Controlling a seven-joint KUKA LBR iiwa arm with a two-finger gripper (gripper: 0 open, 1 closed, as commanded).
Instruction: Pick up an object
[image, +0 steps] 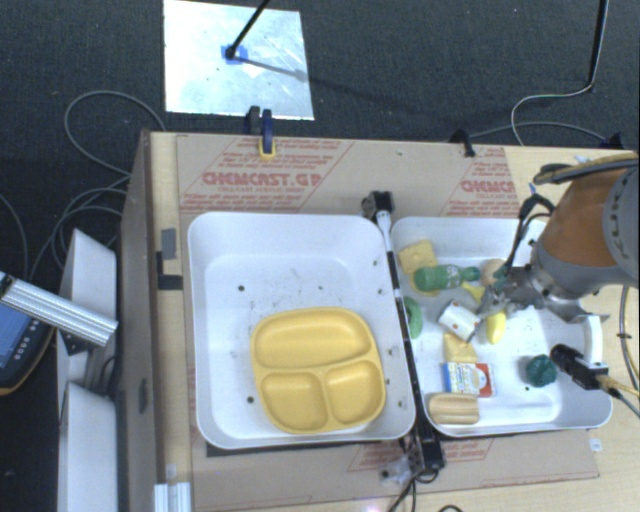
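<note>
Arm (590, 235) over right bin (575, 400) (toys inside); yellow tray (318, 368) left

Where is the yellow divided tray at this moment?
The yellow divided tray lies in the left white bin, toward its front right corner, close to the divider beside the right bin.

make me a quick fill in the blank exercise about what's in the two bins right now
1. The yellow divided tray lies in the ____ bin.
2. The tray has ____ compartments.
3. The green bottle lies in the ____ bin, near the arm's hand.
4. The hot dog bun sits against that bin's ____ wall.

Missing words: left; three; right; front
</note>
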